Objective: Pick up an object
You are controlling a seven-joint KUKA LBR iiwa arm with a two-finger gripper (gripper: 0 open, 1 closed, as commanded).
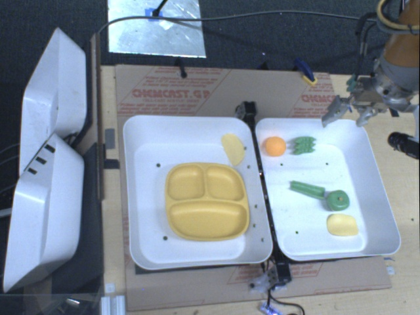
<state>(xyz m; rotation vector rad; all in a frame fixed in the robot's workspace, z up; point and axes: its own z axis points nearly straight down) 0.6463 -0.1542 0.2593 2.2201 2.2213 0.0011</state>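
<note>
The arm enters at the upper right, and its jaws (348, 112) hang over the far right corner of the right bin (374, 169), spread wide with nothing between the two grey fingers (333, 112). Down and to the left of the jaws, inside that bin, lie a green toothed piece (303, 145) and, just beside it further left, an orange ball (274, 146), the two a little apart. Straight below the jaws, well apart from them, a green tool with a round head (321, 193) lies slantwise on the bin floor, and just beyond it sits a pale yellow lump (342, 225) near the bin's near wall. Far to the left of the jaws, the left bin (141, 176) holds a yellow divided tray (207, 200), with a pale yellow oval piece (233, 149) lying just beside the tray's far right corner. Both bins rest on a cardboard-covered surface (170, 90)
</note>
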